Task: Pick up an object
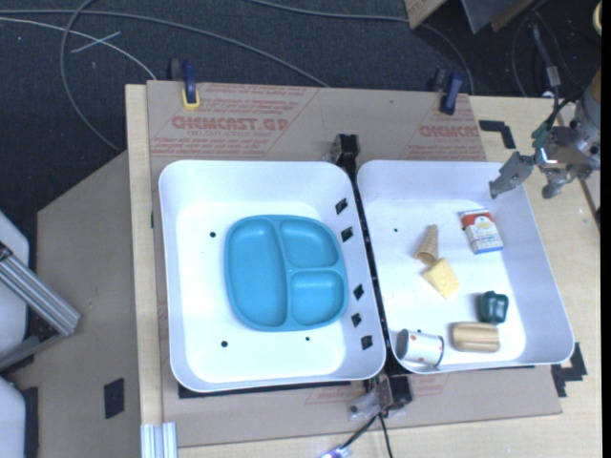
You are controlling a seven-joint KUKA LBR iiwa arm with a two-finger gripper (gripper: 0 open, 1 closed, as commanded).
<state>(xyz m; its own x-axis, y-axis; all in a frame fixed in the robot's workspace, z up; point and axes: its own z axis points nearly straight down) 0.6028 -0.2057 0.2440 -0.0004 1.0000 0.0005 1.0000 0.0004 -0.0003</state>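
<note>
Candidates for lifting, all in the right bin (535, 256):

- Small carton (481, 232), white with red and blue print, near the bin's far right side. Judged light, stiff, flat-sided; best taken across its narrow faces. It lay closest to my hand.
- Cone-shaped tan piece (427, 243) and yellow wedge (441, 279), just beside each other mid-bin. Probably light toy food; sloped faces might slip.
- Dark green piece (493, 305) and tan roll (474, 337), toward the near right corner. The roll looked rounded and apt to roll away.
- Metal cup (420, 347) on its side at the near left corner, against the wall; awkward to reach.

Left bin (181, 256): blue divided plate (285, 271), centred.

My hand (533, 173) hung over the right bin's far right corner, fingers spread apart, gripping nothing.
</note>
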